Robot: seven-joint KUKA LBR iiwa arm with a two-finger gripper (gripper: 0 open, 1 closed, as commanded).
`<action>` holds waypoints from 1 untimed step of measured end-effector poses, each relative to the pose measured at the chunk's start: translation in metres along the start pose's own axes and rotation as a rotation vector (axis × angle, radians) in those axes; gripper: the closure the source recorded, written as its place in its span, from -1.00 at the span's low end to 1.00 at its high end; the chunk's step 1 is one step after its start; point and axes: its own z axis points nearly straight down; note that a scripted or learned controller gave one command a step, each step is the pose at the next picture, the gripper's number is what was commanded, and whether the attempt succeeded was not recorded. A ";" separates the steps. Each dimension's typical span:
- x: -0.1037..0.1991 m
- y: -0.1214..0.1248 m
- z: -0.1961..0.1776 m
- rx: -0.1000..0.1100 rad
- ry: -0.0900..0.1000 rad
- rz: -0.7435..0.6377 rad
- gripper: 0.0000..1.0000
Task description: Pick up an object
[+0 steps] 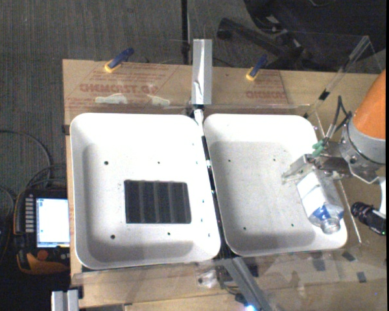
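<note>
1. Two white bins are sitting side by side on a cardboard-topped bench (149,86); a dark ribbed tray (157,201) is lying in the left bin (91,173).
2. In the right bin (259,173), a clear plastic bottle (319,203) is lying near the right wall, blue cap end (329,222) pointing toward the front corner.
3. The gripper (297,168) is hovering just above and left of the bottle's upper end; whether its fingers are spread, I cannot tell.

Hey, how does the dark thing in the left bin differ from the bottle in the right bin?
The dark ribbed pad is flat, opaque and rectangular; the plastic bottle is clear and rounded, with a blue end. The pad lies squarely mid-floor in the left bin; the bottle lies slanted against the right bin's right wall, beside the gripper. Both lie flat.
</note>
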 end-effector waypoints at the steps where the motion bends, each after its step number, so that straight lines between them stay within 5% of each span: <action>1: 0.006 0.005 0.052 0.001 0.003 -0.356 -1.00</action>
